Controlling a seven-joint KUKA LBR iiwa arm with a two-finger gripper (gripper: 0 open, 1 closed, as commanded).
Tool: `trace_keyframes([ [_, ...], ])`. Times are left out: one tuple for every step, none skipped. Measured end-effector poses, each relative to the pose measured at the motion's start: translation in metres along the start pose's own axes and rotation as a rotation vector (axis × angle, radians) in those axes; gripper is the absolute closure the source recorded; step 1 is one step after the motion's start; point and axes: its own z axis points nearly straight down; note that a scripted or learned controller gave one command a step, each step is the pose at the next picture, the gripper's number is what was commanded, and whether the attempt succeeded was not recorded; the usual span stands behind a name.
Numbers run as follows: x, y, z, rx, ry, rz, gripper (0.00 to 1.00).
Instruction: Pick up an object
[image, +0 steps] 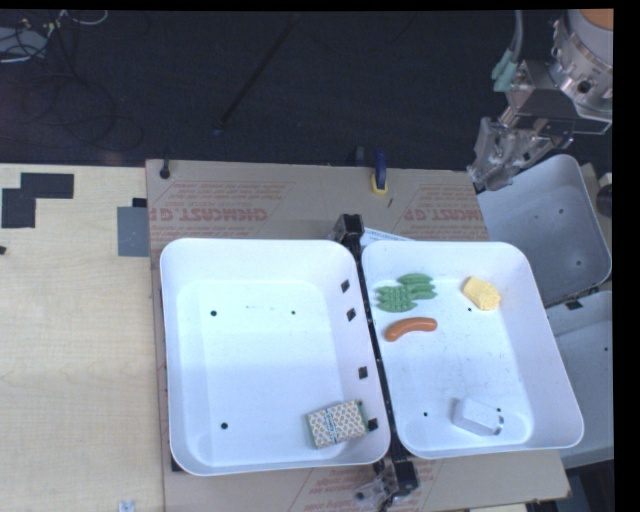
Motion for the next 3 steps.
trace_keyframes([
  [0.055, 0.031, -0.001, -0.001, 0.0, -0.001, 1.0],
  [0.095, 0.077, -0.001, -0.002, 0.0, -0.002, 1.0],
  [0.17, 0.09, -0.001, -0.001, 0.0, -0.003, 1.0],
])
